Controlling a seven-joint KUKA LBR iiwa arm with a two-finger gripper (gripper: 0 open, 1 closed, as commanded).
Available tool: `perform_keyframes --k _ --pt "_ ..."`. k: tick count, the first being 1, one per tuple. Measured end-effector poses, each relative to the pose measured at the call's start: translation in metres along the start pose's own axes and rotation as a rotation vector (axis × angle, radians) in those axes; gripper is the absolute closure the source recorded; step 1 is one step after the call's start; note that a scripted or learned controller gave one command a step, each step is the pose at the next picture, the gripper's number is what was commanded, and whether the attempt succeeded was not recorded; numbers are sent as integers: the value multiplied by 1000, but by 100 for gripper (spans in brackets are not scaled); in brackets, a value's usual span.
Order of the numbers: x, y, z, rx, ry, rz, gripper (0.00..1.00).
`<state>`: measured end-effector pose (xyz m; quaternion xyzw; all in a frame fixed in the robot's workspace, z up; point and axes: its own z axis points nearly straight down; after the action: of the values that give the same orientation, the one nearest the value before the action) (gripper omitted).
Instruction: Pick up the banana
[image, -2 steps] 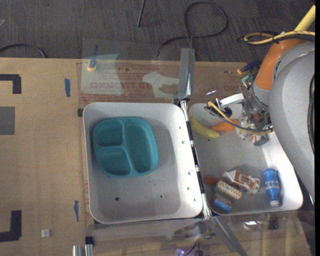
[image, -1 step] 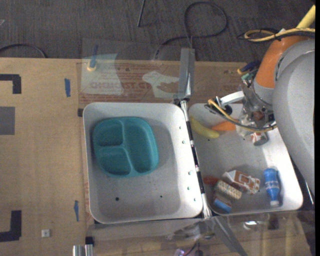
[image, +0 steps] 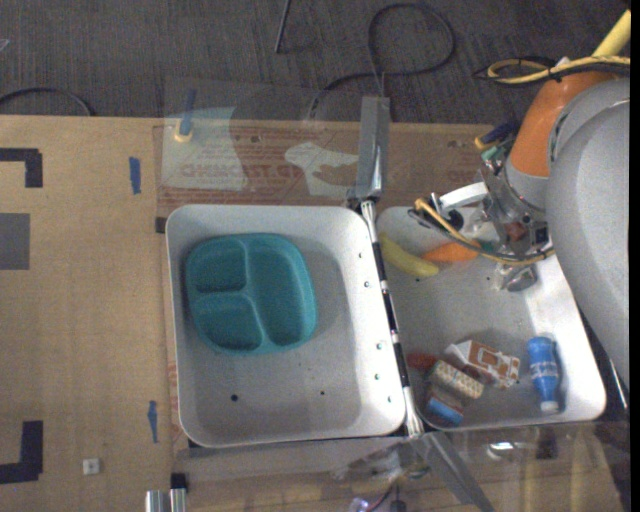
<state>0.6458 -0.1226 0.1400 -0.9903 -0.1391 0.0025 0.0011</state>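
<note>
Two white bins, banana (image: 408, 258) against right bin's (image: 585, 395) left wall, pincer (image: 515, 262) nearby, grip unclear.

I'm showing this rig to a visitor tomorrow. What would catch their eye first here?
Probably the teal divided plate, alone in the left bin. Then the grey arm with its orange band, reaching over the right bin, where the yellow banana lies at the far left corner beside an orange piece.

Brown bench (image: 80, 330): two white bins side by side, left bin (image: 290, 415), right bin (image: 575, 400).
</note>
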Motion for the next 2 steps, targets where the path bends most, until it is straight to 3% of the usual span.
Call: perform_keyframes --k 1,2 --pt "-9 -19 46 -2 4 -80 0" --pt "-65 -33 52 -3 10 -17 0"
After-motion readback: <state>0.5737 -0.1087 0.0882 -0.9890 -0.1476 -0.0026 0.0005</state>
